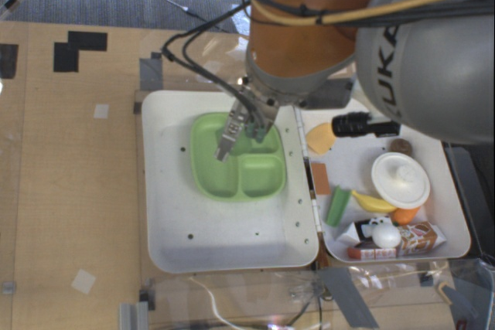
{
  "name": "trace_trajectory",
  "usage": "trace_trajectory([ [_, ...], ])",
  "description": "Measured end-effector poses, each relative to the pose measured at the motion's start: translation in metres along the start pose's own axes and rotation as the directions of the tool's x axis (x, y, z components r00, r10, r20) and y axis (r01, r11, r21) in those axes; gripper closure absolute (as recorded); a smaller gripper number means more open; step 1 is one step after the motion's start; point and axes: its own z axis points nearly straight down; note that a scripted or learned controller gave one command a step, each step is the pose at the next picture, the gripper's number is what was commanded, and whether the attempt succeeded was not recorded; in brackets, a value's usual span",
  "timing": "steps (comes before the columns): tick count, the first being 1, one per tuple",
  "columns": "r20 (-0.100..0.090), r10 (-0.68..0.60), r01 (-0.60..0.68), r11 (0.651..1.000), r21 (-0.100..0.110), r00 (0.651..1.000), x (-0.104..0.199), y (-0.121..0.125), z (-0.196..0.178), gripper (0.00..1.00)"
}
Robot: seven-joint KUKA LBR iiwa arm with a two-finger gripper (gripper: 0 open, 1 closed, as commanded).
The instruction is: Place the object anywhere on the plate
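**Gripper over green plate, left bin**

The gripper [241, 134] is seen above the upper part of the green divided plate [238, 158], which lies in the left bin [174, 212]. Whether anything is grasped cannot be told from the camera view. The arm [402, 35] is extended from the right, its orange band above the wrist.

In the right bin [456, 232] the loose objects are gathered: a white lidded cup [400, 178], a banana [373, 202] just below it, a green piece [337, 205] beside the bin's left wall, a yellow-orange piece [320, 138] near the top, and a printed carton [402, 239] along the lower edge. Both bins rest on the wooden bench [69, 189].
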Motion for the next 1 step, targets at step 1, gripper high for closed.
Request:
trace_trajectory([
  [1,0.0,0.006,-0.006,1.0,0.002,1.0,-0.0022,-0.0023,0.0007,0.0],
])
